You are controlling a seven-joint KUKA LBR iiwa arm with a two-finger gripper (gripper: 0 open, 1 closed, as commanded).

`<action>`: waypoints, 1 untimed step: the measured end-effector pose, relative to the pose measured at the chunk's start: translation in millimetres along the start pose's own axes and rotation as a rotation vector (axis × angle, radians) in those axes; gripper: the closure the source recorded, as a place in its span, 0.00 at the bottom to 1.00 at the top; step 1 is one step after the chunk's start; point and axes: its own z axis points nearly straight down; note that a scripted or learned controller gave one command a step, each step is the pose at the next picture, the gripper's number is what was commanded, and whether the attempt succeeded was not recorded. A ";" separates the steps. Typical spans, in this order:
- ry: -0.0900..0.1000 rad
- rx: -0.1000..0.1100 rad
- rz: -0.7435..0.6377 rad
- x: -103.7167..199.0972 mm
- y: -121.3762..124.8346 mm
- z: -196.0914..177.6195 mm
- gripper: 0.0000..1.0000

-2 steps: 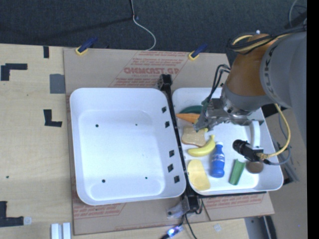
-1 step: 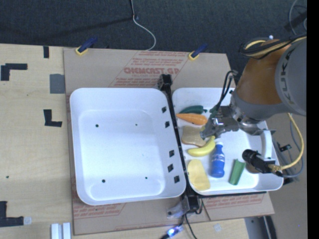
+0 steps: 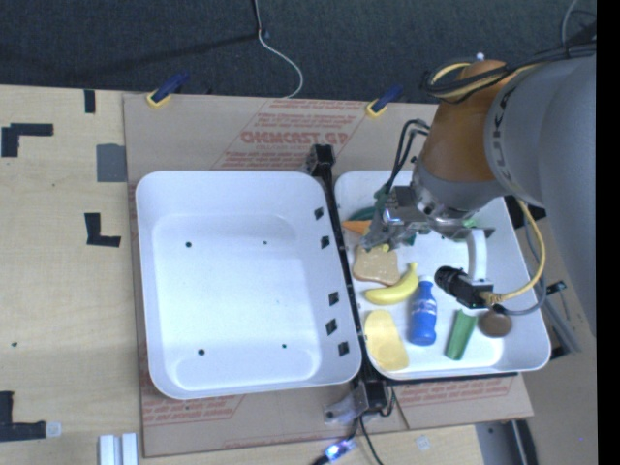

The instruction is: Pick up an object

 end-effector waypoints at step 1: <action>0.000 0.003 0.005 -0.5 -37.1 -9.9 1.00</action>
